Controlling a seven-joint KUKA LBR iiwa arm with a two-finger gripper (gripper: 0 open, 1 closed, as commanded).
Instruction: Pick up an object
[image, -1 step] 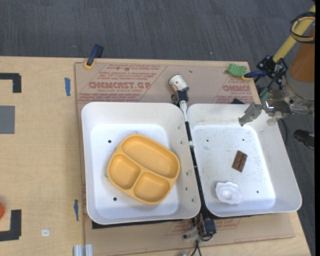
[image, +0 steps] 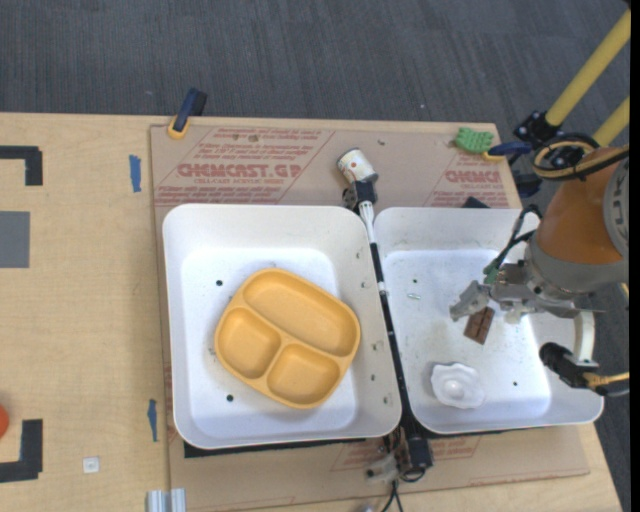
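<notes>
We see the fingers (image: 478, 318) clenched on a small brown block (image: 479, 326) — its long axis tilted — with the white lump (image: 455, 385) just below them.

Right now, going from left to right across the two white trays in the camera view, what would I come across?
Left bin → yellow divided plate → right bin → small white object → brown object under the gripper → orange-banded arm.
</notes>
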